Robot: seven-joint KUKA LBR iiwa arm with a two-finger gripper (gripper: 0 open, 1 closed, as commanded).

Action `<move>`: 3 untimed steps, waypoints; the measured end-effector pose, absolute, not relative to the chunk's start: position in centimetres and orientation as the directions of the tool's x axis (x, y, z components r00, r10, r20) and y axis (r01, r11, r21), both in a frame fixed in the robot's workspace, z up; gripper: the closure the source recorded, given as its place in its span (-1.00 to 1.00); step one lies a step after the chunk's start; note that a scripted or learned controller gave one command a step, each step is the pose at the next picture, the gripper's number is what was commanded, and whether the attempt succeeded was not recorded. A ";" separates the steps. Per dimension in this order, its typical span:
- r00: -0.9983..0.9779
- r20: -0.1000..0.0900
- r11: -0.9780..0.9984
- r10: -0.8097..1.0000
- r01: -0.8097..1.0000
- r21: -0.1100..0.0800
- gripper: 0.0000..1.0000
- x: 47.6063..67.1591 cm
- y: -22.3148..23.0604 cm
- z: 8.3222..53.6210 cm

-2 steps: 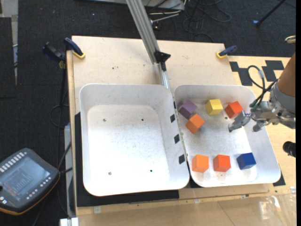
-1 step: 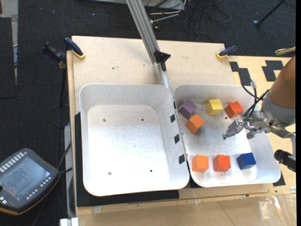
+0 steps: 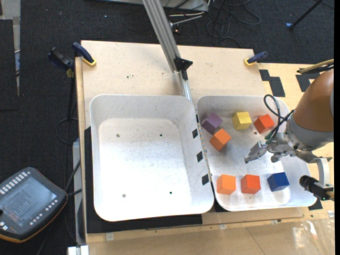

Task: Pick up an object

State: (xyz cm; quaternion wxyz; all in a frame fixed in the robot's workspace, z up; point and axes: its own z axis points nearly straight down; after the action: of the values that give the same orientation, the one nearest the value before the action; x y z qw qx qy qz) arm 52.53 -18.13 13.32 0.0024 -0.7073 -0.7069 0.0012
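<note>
Your arm reaches over the right bin (image 3: pixel 297 198) from its right edge, the gripper (image 3: pixel 256 153) hanging in the open middle of that bin with nothing between its fingers; the grey fingers look slightly parted, though the slant of the view makes the gap hard to judge. The pick is not yet made: all seven blocks lie on the bin floor. Along the far side sit a purple cube (image 3: pixel 212 123), a yellow cube (image 3: pixel 242 120) and an orange-red cube (image 3: pixel 263 123), with an orange cube (image 3: pixel 220 139) just in front of the purple one. Along the near edge stand another orange cube (image 3: pixel 226 184), a red cube (image 3: pixel 251 184) and a blue cube (image 3: pixel 278 181). The gripper is between the two rows, touching none; the red and blue cubes look nearest. The three near cubes sit close together, which may crowd a finger. The left bin (image 3: pixel 101 158) lies just beside, and a teach pendant (image 3: pixel 26 203) rests off the bench's near-left corner.
</note>
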 end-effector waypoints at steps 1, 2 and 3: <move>0.000 -0.001 0.000 1.000 1.000 0.001 1.00 52.6 -18.2 14.6; -0.003 -0.003 0.003 1.000 1.000 0.008 1.00 53.2 -18.0 20.9; -0.003 -0.002 0.003 1.000 1.000 0.004 1.00 53.4 -18.0 22.7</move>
State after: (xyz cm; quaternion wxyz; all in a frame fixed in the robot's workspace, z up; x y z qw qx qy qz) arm 53.36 -17.98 22.66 -0.0021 -0.7061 -0.7081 -0.0009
